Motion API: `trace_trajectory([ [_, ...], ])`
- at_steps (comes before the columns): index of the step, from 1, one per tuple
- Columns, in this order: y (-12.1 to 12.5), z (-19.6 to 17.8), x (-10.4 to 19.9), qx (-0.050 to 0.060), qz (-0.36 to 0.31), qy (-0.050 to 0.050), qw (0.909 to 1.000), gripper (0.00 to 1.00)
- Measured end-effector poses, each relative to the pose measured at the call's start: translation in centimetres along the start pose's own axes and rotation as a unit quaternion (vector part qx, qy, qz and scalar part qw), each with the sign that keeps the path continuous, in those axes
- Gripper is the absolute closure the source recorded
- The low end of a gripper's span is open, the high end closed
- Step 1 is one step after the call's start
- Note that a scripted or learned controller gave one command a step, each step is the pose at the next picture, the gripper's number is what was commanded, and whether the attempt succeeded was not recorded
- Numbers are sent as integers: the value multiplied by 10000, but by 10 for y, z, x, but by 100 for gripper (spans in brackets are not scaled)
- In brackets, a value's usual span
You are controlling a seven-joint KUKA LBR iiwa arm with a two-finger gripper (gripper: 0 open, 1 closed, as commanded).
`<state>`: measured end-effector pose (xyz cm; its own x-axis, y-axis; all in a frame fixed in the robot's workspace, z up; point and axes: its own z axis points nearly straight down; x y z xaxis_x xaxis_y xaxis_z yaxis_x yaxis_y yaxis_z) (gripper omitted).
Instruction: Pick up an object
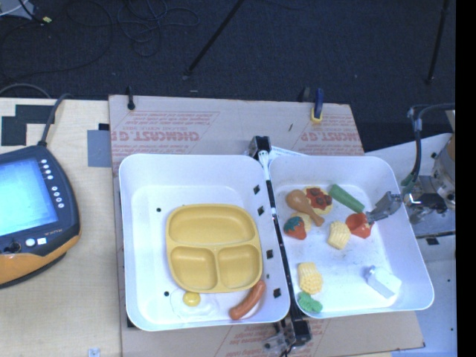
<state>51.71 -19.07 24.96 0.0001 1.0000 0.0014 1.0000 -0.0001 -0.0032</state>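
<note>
Tomato [358, 225], a small red toy one, lies in the right bin [407, 270] near its far right side, and the end effector [384, 206] reaches in from the right with its tips touching or just above it; whether the grip is open or closed I cannot tell from here. Close by lie a green pepper [346, 197], two corn pieces [338, 235], a strawberry [296, 227] and a chicken leg [303, 204]. The left bin [141, 259] holds a yellow divided plate [213, 245] and a sausage [248, 301].
</note>
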Motion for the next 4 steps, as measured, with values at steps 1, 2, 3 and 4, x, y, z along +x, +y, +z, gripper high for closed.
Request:
trace_trajectory([
  [1, -27, 166, 97, 43, -25, 27, 10000, 0],
  [2, 27, 162, 41, -19, 3, -15, 10000, 0],
  [3, 95, 161, 2, -20, -26, -14, 10000, 0],
  [4, 110, 162, -22, 8, -11, 0, 10000, 0],
])
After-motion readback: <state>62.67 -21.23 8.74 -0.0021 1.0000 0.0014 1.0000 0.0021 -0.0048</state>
